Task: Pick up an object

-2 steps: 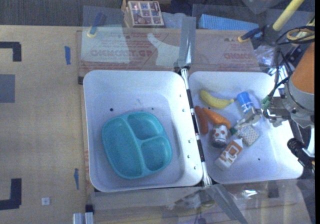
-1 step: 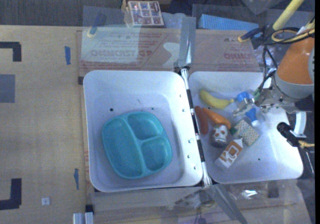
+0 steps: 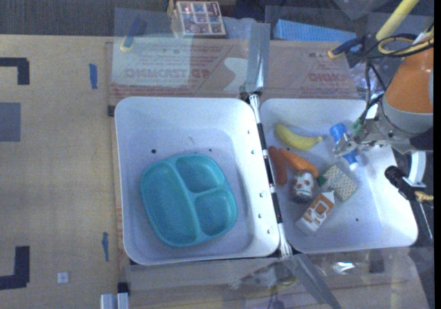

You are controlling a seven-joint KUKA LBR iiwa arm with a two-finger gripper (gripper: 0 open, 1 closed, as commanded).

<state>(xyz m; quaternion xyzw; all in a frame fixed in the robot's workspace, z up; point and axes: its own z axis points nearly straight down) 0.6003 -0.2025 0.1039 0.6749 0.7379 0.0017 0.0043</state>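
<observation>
The gripper (image 3: 353, 143) hangs in the upper right part of the right bin (image 3: 386, 228), low over the floor of the bin, with the grey wrist and its orange band above it at the right edge of the frame. A blue object (image 3: 339, 132) — small, perhaps a bottle or cap, too blurred to name better — lies just to the left of the gripper and looks to be touching it or partly under it. Of all the things in this bin it is the nearest by far, so it is my guess for the object to be picked.

Whether the gripper is closed on that blue object, or merely beside it, I cannot tell; metal and blue plastic run together in the picture.

The other candidates lie to the left and below. A banana (image 3: 298, 137) rests at the upper left of the bin, its long axis running left to right, near the blue object. Below it a carrot (image 3: 293, 161) lies slantwise, and further down are a small round figure (image 3: 302, 185), a checked packet (image 3: 340, 181) and a small carton (image 3: 317, 212) — all well apart from the gripper.

The left bin (image 3: 138, 128) holds a teal divided plate (image 3: 187, 198), far from the arm.
</observation>
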